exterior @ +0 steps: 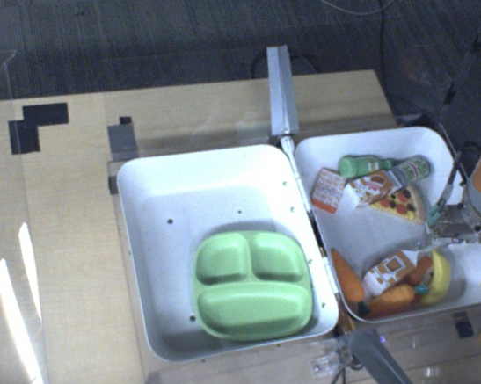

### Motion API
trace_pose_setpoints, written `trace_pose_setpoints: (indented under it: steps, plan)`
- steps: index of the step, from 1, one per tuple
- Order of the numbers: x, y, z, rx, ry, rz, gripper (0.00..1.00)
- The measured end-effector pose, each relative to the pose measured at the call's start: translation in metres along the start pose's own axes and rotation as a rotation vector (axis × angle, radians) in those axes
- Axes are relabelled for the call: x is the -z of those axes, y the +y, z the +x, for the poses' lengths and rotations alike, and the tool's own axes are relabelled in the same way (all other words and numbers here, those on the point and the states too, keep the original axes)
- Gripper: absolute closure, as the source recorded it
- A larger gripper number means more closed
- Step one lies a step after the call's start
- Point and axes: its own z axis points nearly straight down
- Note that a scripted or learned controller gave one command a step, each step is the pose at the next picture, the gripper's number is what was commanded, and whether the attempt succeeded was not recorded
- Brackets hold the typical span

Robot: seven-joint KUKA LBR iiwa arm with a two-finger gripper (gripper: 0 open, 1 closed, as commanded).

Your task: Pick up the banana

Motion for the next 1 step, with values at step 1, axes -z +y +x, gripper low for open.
trace_pose_setpoints:
  steps: [1]
  plan:
    - [0.1016,0.0328,0.0458,-0.045,-0.003,0.011,1.0]
